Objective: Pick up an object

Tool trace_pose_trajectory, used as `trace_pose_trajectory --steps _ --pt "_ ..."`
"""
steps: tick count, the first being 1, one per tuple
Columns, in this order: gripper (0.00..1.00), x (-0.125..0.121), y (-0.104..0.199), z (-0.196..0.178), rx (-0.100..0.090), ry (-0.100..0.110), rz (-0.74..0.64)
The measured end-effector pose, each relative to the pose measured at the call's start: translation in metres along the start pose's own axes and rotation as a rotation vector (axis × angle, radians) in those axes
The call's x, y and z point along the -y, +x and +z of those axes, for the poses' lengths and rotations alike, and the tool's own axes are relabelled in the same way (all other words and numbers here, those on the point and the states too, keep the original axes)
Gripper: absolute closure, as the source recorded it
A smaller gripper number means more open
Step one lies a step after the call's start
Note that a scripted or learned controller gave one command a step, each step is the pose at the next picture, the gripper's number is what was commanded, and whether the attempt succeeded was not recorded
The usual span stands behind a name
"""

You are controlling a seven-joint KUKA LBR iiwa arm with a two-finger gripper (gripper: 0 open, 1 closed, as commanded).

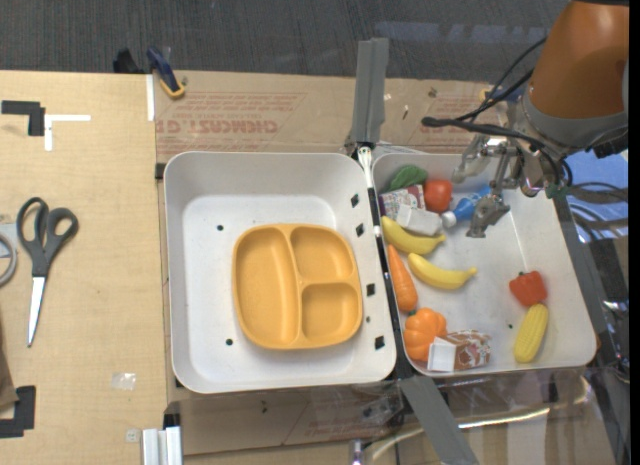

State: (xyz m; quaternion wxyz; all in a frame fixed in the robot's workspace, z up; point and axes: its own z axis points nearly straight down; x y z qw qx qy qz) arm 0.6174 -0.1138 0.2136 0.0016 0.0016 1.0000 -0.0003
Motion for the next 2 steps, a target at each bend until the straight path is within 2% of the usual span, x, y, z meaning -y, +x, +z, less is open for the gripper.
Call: trace_pose_trajectory --steps 1,2 --pt "0.0 0.029 0.009 0.12 -0.001 0.0 0.129" --pt "0.0 -0.02 0.053 0.121 -0.001 0.0 0.263"
